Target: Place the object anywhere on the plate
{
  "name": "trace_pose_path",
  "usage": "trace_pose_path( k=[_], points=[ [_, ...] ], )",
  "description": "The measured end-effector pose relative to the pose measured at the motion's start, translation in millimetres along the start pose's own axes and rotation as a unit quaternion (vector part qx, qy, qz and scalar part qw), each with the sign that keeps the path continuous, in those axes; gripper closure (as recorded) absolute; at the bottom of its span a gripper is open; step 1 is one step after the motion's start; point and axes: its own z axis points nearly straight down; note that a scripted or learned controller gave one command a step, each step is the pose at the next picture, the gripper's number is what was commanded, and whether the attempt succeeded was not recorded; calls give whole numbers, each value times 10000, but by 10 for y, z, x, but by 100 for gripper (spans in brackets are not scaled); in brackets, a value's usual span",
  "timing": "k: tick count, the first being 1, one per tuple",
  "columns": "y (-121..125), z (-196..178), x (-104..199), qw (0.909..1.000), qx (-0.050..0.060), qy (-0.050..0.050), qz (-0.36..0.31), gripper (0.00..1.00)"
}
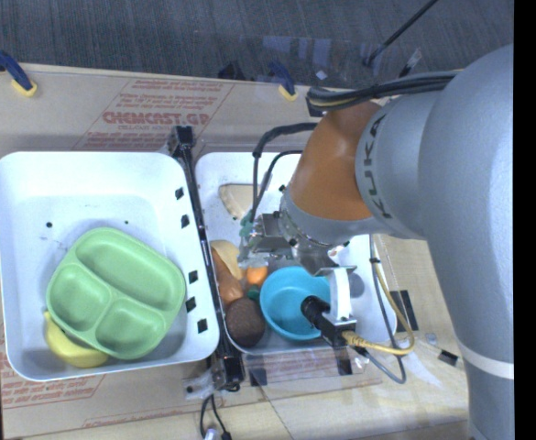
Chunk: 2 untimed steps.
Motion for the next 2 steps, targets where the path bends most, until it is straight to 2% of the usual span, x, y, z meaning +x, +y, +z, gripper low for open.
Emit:
trace_pose_path(
  k=[1, 2],
  points=[
    [101, 6, 966, 9972, 23, 13, 749, 100],
    [104, 5, 943, 9970, 21, 8, 769, 0]
  ],
)
